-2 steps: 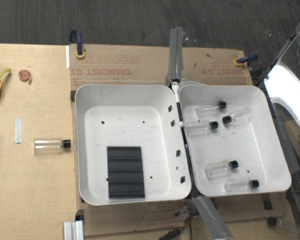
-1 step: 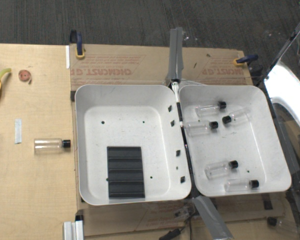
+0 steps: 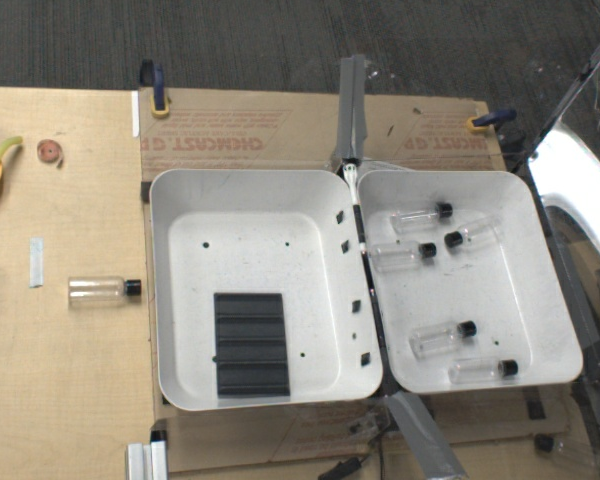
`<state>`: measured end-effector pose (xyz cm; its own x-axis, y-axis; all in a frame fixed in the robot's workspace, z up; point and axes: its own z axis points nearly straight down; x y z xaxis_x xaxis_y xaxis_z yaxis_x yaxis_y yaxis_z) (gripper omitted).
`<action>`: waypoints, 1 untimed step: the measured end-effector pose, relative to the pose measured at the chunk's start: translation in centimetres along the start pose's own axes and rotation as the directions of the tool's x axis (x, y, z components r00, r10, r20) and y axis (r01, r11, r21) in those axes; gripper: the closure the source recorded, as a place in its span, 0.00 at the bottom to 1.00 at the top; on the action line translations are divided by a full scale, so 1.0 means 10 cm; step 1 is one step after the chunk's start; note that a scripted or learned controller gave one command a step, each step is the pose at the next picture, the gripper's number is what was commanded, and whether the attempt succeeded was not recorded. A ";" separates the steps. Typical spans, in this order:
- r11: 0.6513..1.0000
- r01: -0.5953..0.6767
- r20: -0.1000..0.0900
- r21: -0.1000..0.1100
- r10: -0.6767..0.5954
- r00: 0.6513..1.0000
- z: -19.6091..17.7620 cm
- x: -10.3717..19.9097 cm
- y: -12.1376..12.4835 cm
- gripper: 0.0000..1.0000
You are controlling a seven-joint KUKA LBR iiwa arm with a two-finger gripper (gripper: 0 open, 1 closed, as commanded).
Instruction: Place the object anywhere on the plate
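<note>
We see a black plate (image 3: 250,345) in the left bin (image 3: 161,268) and five little bottles (image 3: 420,216) in the right bin (image 3: 548,268). We cannot tell if the claw is open or closed.

A: From where does the one camera look?
B: From above the wooden bench (image 3: 60,368), fixed, tilted down at a slant.
A: How near?
B: Far enough that both shallow white plastic bins, left (image 3: 170,298) and right (image 3: 540,268), fit inside, with dark floor (image 3: 280,18) beyond.
</note>
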<state>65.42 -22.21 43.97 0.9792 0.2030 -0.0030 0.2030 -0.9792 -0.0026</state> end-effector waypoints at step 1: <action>1.000 -0.003 0.000 0.000 0.003 1.000 0.00 -0.01 0.01 0.00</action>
<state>65.36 -22.29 43.97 0.9798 0.2002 -0.0030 0.2001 -0.9798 -0.0025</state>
